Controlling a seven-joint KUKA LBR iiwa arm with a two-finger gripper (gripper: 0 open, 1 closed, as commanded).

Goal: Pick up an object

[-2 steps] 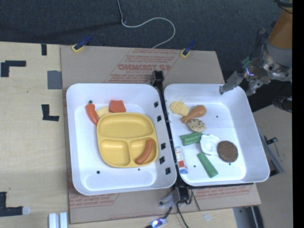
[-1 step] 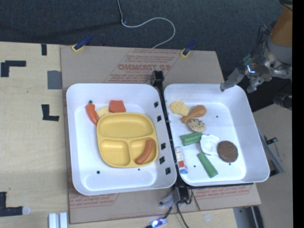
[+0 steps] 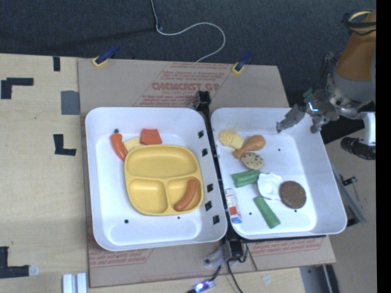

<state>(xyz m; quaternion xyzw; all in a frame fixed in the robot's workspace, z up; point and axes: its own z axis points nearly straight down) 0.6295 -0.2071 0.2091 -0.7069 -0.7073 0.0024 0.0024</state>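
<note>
From my remote station I see two shallow white bins side by side on the surface (image 3: 36, 182), resting on a cardboard sheet (image 3: 177, 84); the left bin (image 3: 101, 182) holds a yellow divided tray (image 3: 156, 173), and a sausage (image 3: 187, 195) lies in the tray's lower right compartment. Along the tray's upper left edge lie a carrot (image 3: 117, 145), a pale yellow piece (image 3: 132, 143) and an orange block (image 3: 151, 137), all close together. The right bin (image 3: 311, 182) holds the candidate objects for picking: a ridged yellow piece (image 3: 230, 139) near the upper left, a drumstick (image 3: 250, 144) just beside it, and a speckled cookie (image 3: 252, 160) directly below the drumstick; a short green piece (image 3: 245, 177) lies near the middle, a white item (image 3: 269, 184) just to its right, a brown round patty (image 3: 292, 194) touching or just beside that white item, a long green piece (image 3: 266, 212) below, and a small red-and-white tube (image 3: 231, 204) by the left wall. The arm (image 3: 357, 60) enters from the right; the gripper (image 3: 299, 119) hangs over the upper right corner of the right bin, well apart from every object; I see nothing between its fingers, and I cannot tell whether they stand apart or together. A white cable (image 3: 195, 29) curls across the dark floor above the cardboard.
</note>
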